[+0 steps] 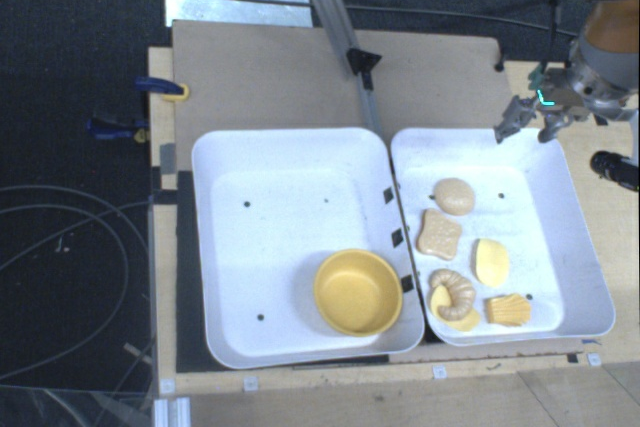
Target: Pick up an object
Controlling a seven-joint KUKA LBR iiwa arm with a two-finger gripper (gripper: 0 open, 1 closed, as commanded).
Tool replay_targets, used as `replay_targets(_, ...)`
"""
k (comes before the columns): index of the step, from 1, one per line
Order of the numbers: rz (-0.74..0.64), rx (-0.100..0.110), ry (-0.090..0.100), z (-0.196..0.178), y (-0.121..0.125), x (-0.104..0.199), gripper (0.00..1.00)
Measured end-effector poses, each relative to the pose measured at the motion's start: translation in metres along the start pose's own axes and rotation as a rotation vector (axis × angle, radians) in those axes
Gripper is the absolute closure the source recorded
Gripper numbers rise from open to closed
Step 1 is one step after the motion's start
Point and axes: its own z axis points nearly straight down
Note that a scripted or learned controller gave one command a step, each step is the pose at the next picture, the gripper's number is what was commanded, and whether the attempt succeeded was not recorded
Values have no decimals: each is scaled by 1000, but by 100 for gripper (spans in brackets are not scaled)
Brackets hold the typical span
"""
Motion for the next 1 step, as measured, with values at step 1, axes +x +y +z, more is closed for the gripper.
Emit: replay_targets(1,0,-1,0,-1,0,0,0)
